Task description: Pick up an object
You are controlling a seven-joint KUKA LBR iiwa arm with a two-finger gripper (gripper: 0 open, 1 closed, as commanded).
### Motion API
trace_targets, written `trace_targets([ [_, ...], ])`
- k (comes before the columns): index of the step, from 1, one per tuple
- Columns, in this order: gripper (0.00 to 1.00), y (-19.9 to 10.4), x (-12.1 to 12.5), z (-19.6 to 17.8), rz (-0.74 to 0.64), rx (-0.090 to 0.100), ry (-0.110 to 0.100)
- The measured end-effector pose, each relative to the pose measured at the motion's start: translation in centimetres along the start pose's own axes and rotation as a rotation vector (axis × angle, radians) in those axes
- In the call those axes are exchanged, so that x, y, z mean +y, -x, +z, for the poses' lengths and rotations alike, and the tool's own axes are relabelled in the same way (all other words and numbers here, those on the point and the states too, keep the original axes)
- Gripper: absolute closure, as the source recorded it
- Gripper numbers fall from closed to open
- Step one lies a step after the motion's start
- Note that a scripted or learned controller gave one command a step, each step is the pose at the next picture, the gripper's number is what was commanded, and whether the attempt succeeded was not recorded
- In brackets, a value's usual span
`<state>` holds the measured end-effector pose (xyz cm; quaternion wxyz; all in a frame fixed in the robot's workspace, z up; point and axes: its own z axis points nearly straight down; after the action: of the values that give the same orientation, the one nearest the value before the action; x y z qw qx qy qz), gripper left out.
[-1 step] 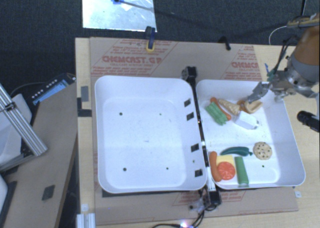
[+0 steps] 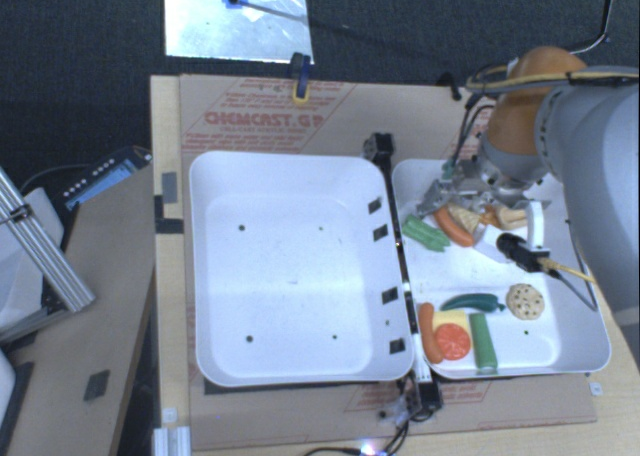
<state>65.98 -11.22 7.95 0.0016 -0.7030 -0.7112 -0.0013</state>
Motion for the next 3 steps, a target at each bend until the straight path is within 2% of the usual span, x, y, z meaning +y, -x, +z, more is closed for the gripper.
trace_targets([
  [1,1.0,0.6,0.2,-2.1,0.004,-0.005,0.013],
  [2,1.0,5.8,-1.8,-7.0,0.014,-0.007,0.006],
  [3,1.0,8.4,0.9,-4.3,0.01,-0.006,0.005],
])
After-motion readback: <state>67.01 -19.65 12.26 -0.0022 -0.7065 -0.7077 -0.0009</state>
